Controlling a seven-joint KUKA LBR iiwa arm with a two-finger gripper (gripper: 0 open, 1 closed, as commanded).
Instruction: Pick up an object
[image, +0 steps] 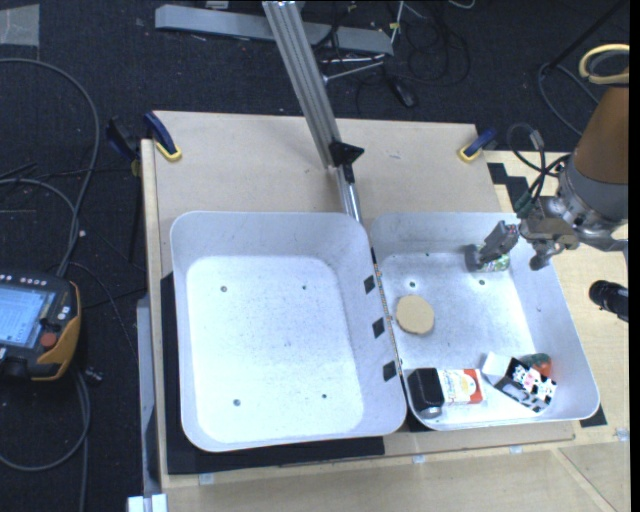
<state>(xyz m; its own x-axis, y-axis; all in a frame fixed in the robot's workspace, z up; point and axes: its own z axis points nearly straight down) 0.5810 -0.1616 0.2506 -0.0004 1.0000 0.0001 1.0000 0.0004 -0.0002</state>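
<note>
Gripper (492, 252), fingers' state I cannot tell, hovers at one o'clock in the right bin (560, 320) over a small green item (495, 264); judging it the approach, the next move needs a straight descent.

two white bins (200, 240), one tan disc (415, 316), one black block (426, 390), one orange-white packet (462, 386), one patterned box (527, 379)
</note>
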